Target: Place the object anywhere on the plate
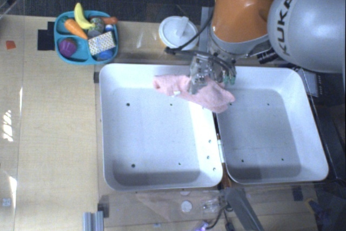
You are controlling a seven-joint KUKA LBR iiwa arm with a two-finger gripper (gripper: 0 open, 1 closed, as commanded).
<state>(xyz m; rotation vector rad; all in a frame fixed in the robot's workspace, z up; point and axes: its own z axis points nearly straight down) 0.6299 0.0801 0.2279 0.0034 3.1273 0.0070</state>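
The arm (270, 5) reaches in from the right, its orange band above the wrist, and the gripper (208, 74) hangs over the far end of the seam between the two white bins. A pink cloth (197, 92) lies draped there: its left part spreads into the far right corner of the left bin (151, 138), and its right part sags across the shared rims into the far left corner of the right bin (270, 138). The fingers appear pinched on the cloth's upper fold, though the metal blurs against the fabric and the grip is hard to confirm. Far left on the bench, well apart from the cloth, sits a blue divided plate (84, 36) holding toy food. A white cup (177, 32) stands just beyond the left bin's far rim.
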